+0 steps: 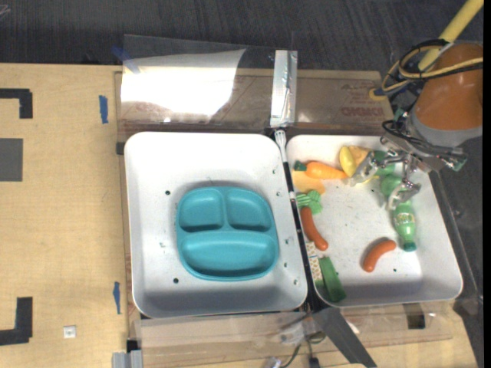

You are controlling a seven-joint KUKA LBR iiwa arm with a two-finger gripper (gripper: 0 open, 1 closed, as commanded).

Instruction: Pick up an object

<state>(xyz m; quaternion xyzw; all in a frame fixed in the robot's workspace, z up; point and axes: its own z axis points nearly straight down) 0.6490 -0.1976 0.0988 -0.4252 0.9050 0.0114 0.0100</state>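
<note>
- The arm (pixel 449 90) comes in from the right, at the far corner, its orange band topmost from this angle.
- Yellow and black cables loop beside the band.
- Below the grey wrist the metal gripper (pixel 395 176) points downward.
- The fingers are lost in glinting metal; how they stand cannot be told.

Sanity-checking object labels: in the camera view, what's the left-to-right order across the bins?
Teal divided plate → red chili with green stem → orange carrot → orange-red sausage → green bottle, beneath the gripper.
</note>
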